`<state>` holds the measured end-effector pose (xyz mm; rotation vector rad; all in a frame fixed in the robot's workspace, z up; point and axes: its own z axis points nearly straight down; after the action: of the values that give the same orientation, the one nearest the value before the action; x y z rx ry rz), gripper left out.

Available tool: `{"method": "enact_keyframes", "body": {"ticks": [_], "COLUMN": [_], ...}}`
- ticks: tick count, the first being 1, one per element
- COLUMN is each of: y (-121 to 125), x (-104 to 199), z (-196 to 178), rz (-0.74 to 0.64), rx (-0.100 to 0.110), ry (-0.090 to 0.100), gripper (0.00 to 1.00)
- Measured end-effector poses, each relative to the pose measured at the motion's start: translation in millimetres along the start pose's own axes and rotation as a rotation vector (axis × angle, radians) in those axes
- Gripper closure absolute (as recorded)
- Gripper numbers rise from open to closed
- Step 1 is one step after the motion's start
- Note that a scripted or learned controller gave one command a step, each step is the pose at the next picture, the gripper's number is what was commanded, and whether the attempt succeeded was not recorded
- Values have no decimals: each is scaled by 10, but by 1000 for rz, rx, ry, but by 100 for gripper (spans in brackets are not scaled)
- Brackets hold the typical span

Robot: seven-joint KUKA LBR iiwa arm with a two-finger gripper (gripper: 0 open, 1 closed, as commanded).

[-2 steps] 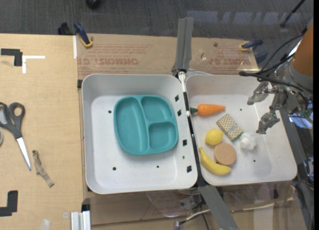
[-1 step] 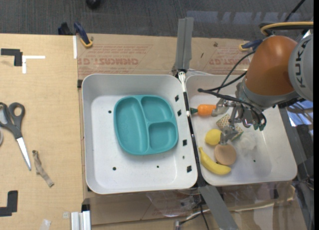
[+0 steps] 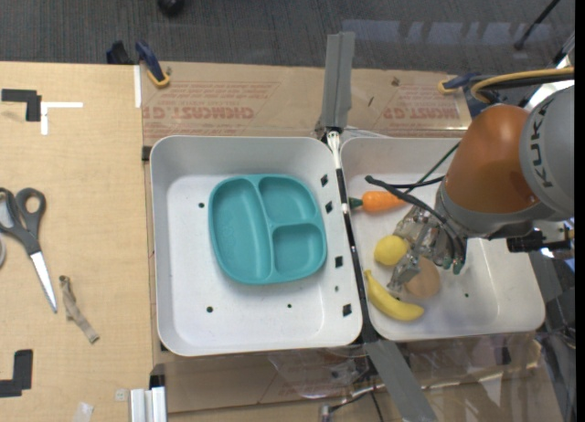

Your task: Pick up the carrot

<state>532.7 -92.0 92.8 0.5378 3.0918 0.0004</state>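
The carrot (image 3: 382,200) is small and orange and lies at the upper left of the right bin (image 3: 498,306), close to the divider between the bins. My gripper (image 3: 411,260) hangs lower in the same bin, below and right of the carrot and apart from it. It sits over a yellow lemon (image 3: 389,249) and a round brown item (image 3: 423,283). The arm's orange band (image 3: 489,169) covers the bin's upper right.
A banana (image 3: 393,301) lies along the right bin's lower left. The left bin (image 3: 174,256) holds a teal divided plate (image 3: 270,228). Scissors (image 3: 32,237) rest on the bench at far left. Black cables run past the carrot.
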Motion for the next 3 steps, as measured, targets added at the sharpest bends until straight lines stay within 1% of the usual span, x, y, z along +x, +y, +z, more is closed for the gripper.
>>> {"method": "enact_keyframes", "body": {"ticks": [1,2,3], "y": [-101,-93,428], "x": [281,260,719], "z": [0,-98,-991], "rz": [90,88,122], "rx": [0,-1,0], "ry": [0,-5,1], "gripper": [0,100,100]}}
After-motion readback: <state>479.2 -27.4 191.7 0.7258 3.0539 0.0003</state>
